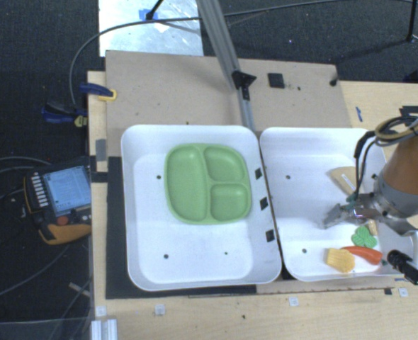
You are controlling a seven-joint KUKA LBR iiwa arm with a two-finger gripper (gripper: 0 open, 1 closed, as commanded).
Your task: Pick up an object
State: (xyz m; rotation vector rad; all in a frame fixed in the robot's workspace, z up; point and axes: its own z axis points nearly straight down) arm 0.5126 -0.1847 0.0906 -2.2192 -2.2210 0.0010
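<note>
Right now the gripper (334, 217) is hovering low in the right bin (301, 154), its fingers parted a little and gripping nothing. Closest pickings are lying toward the near rim: a green piece (365, 236), an orange carrot (363, 253) stretched left-to-right, a yellow chunk (341, 260).

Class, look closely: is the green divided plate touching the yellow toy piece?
Apart. The camera view shows the green divided plate in the left bin, the yellow toy piece in the right bin.
</note>
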